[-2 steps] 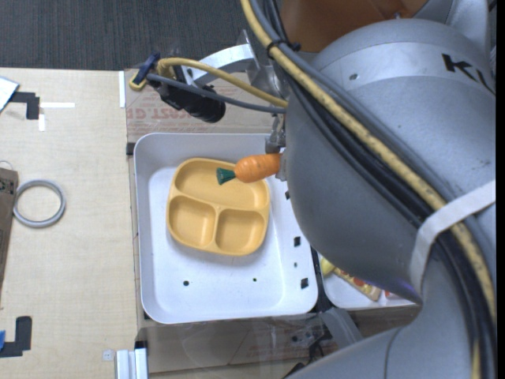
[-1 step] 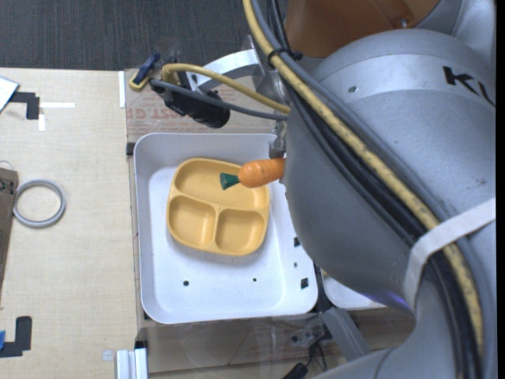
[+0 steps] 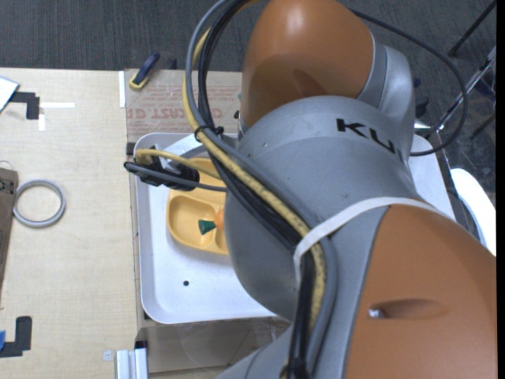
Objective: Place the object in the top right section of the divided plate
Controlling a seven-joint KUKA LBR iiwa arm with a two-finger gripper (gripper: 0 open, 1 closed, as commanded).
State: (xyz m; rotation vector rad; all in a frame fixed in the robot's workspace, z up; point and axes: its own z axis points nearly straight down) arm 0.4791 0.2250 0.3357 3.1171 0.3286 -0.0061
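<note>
A yellow divided plate lies in the left white bin, and the arm covers its right part. A small green object with an orange bit beside it rests in the plate's visible section. The big grey and orange arm hangs over the bins and hides the gripper. A black cable clamp juts out to the left above the plate.
A roll of tape lies on the wooden bench at the left. A blue-and-yellow tool sits on cardboard behind the bin. Black brackets stand at the bench's left edge. The right bin's rim peeks out past the arm.
</note>
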